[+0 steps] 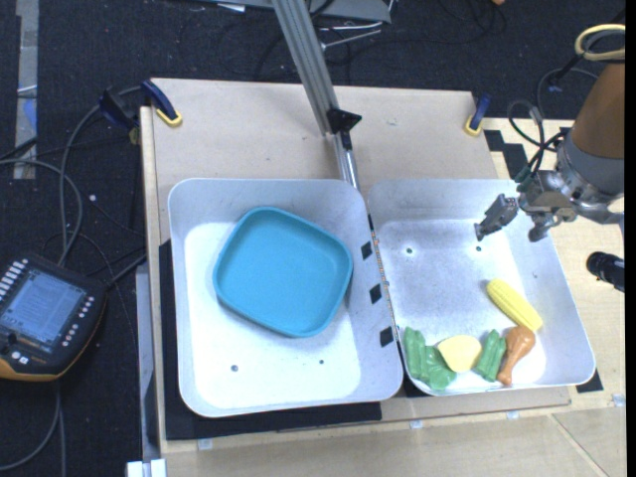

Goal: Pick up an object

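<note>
My gripper (517, 223) hangs over the far right part of the right bin (437, 266), open, with nothing between its two dark fingers. Below it, toward the bin's front right, lies a yellow corn cob (514, 304). Along the front edge sit a green leafy piece (425, 359), a pale yellow round piece (459, 353), a small green piece (491, 354) and a brown drumstick-shaped piece (516, 350). The corn cob lies some way in front of the fingers, apart from them.
The left bin (199, 366) holds a blue square plate (283, 270). A metal pole (308, 48) slants down to the divide between the bins. A handheld pendant (45, 316) and cables lie left of the bench.
</note>
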Controlling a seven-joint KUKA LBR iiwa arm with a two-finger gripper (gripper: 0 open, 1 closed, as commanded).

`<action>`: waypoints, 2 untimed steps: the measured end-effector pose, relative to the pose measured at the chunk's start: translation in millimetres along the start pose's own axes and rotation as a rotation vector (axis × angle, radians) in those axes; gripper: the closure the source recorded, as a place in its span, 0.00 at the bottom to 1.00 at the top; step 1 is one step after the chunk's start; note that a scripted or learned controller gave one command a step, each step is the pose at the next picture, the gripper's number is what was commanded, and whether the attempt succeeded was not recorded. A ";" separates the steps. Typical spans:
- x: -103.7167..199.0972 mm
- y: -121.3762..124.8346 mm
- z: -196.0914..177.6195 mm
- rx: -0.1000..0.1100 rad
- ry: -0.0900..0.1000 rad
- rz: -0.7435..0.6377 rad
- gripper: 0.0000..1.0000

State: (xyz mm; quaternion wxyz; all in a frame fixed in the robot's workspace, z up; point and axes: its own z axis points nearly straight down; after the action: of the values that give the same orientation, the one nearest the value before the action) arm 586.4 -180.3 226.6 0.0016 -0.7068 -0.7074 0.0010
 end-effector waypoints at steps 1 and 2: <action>-5.3 -5.7 45.6 0.000 0.000 0.001 0.00; -5.3 -4.6 108.6 0.002 0.000 0.001 0.00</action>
State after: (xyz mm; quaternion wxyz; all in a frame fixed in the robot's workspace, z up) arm 581.4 -185.5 118.0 0.0023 -0.7071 -0.7071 0.0014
